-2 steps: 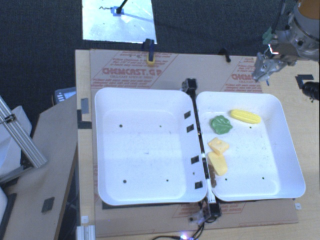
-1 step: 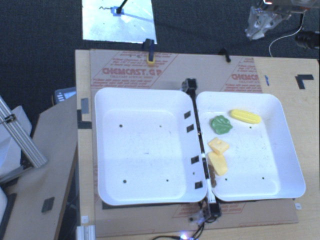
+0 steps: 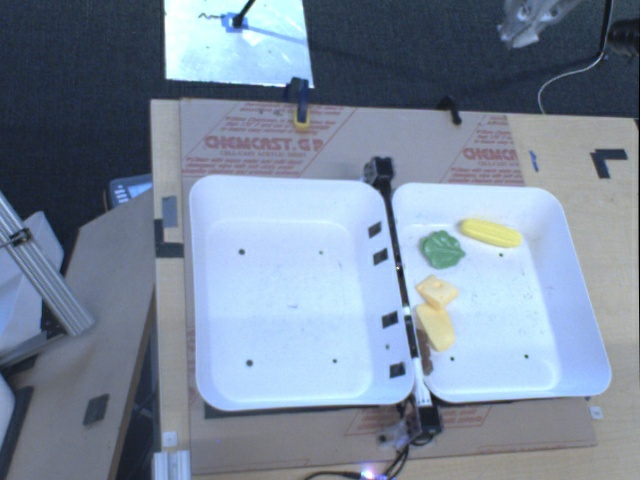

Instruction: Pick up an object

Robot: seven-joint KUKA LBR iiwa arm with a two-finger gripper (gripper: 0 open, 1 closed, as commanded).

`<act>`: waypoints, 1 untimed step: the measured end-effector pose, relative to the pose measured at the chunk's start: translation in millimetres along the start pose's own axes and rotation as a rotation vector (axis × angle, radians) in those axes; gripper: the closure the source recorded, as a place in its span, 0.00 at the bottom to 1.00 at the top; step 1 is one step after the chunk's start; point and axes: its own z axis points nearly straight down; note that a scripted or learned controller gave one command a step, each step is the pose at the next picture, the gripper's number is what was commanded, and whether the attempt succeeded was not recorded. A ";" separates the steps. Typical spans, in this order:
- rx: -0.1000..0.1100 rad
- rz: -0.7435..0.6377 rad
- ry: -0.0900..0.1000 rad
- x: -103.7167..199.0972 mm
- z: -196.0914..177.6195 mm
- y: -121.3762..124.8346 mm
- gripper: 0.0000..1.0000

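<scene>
The right bin (image 3: 560,368) holds several small objects near its left side. A yellow corn-like piece (image 3: 491,233) lies toward the back. Just left of it sits a green lumpy piece (image 3: 442,249). Below that are a pale yellow block (image 3: 437,292) and a yellow oblong piece (image 3: 435,327) close to the divider. My gripper (image 3: 528,10) hangs high at the top right of the camera view, well behind the bench and far from the objects. It is blurred, and nothing shows beneath it.
The left bin (image 3: 215,368) sits beside the right one, joined along a black-clipped divider (image 3: 395,288). A shiny metal plate (image 3: 237,28) lies behind the bench. A yellow clamp (image 3: 300,118) stands at the bench's back edge. An aluminium rail (image 3: 40,278) slants at the left.
</scene>
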 end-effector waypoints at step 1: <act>0.020 0.005 0.001 21.4 230.5 -55.6 1.00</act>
